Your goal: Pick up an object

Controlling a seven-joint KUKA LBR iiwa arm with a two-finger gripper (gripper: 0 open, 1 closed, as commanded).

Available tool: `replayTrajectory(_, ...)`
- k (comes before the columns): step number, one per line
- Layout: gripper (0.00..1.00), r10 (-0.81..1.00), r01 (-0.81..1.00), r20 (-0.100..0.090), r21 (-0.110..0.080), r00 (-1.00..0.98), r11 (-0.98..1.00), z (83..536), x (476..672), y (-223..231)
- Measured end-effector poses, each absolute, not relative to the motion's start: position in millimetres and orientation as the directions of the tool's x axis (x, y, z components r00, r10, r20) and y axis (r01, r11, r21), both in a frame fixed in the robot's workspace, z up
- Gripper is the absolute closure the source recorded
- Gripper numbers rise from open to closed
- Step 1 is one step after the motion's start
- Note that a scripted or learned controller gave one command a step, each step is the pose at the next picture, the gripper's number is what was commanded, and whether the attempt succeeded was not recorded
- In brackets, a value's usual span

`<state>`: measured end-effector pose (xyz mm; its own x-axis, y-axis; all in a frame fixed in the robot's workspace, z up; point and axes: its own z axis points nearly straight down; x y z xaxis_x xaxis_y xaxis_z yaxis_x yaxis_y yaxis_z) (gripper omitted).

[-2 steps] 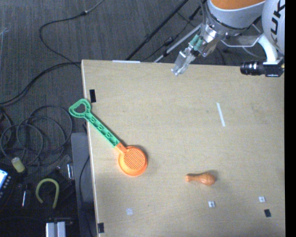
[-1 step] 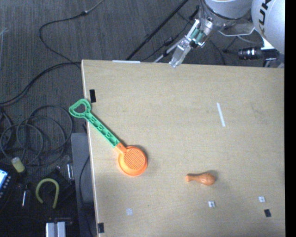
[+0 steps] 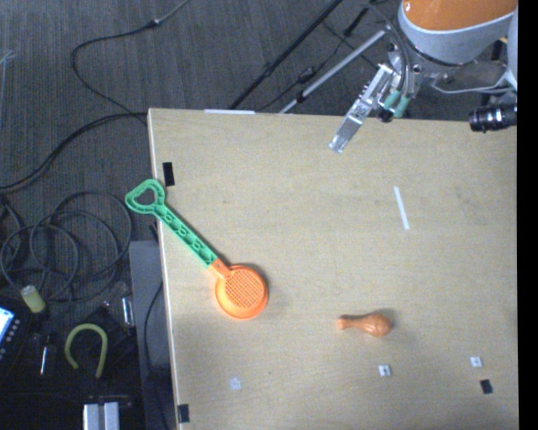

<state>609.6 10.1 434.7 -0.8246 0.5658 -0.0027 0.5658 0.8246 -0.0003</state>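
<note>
An orange round sieve with a green handle (image 3: 210, 269) lies on the tan bench top at the left, its handle pointing up-left past the bench edge. A small orange pear-shaped object (image 3: 367, 323) rests lower middle, its thin neck pointing left. My gripper (image 3: 339, 143) hangs near the bench's far edge at the upper right, slanting down-left from the orange-banded wrist (image 3: 454, 25). It is high above the surface and far from both objects, with nothing seen in it.
A thin white stick (image 3: 402, 207) lies on the bench right of centre. Small markers (image 3: 384, 369) dot the near part. Off the left edge (image 3: 160, 252) are floor cables (image 3: 50, 243) and a green U-shaped piece (image 3: 84, 344).
</note>
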Motion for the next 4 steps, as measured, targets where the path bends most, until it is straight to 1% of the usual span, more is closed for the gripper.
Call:
replayTrajectory(1, 1.0, 0.403, 0.403, -0.003, 0.0, -0.915, 0.915, 435, 491.9, 10)
replayTrajectory(2, 1.0, 0.433, 0.433, -0.001, 0.0, -0.902, 0.902, 339, 526.1, 30)
replayTrajectory(3, 1.0, 0.718, 0.718, 0.002, -0.001, -0.696, 0.696, 260, 541.8, 66)
replayTrajectory(4, 1.0, 0.979, 0.979, -0.003, 0.0, -0.203, 0.203, 383, 522.3, 79)
